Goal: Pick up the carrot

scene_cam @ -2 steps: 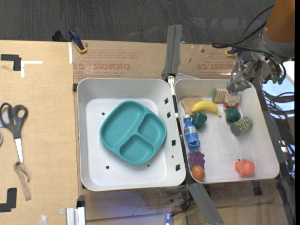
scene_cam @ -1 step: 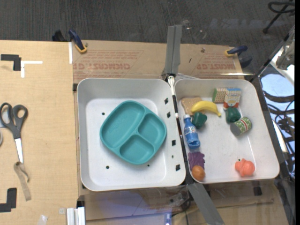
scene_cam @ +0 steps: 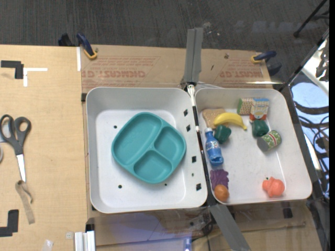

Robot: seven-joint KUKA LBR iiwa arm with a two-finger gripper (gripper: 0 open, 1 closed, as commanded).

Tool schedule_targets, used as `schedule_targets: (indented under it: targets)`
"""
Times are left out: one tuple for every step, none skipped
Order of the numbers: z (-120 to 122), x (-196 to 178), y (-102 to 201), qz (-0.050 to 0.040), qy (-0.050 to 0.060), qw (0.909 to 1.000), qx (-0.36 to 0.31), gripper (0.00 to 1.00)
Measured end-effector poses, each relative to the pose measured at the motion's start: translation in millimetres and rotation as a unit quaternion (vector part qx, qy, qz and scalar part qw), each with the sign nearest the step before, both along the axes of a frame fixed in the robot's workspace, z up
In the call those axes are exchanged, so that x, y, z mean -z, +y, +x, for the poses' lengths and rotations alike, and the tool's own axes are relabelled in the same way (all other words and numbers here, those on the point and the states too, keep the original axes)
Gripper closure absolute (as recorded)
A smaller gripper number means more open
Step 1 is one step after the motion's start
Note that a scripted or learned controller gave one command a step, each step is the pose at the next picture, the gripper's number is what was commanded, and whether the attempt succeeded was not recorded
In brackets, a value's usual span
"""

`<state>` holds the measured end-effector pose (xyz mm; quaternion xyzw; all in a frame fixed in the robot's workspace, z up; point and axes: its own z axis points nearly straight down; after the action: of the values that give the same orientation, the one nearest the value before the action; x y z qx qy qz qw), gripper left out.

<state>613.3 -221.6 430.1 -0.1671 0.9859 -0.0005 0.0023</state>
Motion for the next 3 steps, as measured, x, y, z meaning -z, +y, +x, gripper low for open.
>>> schedule_targets:
  targets:
    - [-25.7, -7.4, 0.2, 0.0007, 0.001, 0.9876, -0.157, 1.0]
    - [-45.7, -30.6, 0.2, -0.0001, 0.0, 0.9278, -0.373, 1.0]
    - [-99.7, 46.4, 0.3, 0.0008, 0.001, 0.8286, -0.56, 1.0]
